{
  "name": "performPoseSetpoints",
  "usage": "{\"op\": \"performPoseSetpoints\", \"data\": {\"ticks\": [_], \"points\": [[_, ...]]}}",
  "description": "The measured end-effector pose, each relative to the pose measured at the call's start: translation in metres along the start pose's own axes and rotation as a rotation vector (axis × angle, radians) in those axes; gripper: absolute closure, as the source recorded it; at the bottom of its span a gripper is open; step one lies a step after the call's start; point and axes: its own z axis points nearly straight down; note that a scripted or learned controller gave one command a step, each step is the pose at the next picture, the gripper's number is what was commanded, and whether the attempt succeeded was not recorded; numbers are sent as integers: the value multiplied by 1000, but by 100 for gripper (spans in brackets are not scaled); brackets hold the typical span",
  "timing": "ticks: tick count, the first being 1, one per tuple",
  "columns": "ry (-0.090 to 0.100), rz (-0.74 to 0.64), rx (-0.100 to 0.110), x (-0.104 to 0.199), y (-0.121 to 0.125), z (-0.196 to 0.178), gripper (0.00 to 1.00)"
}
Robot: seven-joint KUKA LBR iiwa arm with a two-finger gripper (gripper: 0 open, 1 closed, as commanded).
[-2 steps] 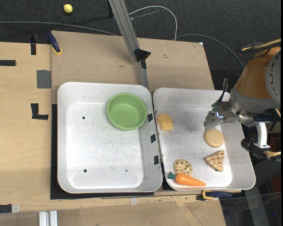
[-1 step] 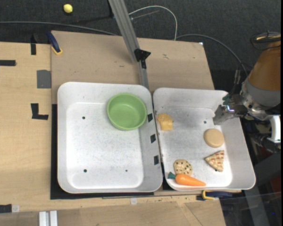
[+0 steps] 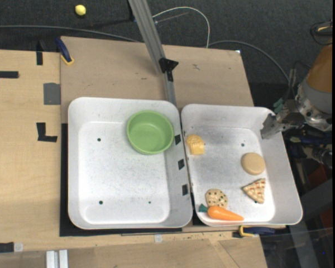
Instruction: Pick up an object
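White bins sit side by side on the desk [image 3: 128, 66]: the left bin [image 3: 84, 166] holds a green bowl [image 3: 150, 132], the right bin [image 3: 223, 116] holds a cheese cube [image 3: 196, 145], a bun [image 3: 253, 163], a pizza slice [image 3: 255, 190], a cookie [image 3: 215, 197] and a carrot [image 3: 225, 214]. The end effector [image 3: 271, 126] hovers at the right bin's far right rim, holding nothing; whether it is apart or together cannot be told. The step in hand appears to be the approach; the next move calls for centring over one object, likely the nearby bun, then descending.
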Motion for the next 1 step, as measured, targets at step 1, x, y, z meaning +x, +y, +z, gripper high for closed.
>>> {"op": "performPoseSetpoints", "data": {"ticks": [1], "points": [[3,-4,5,42,14,4,100]]}}
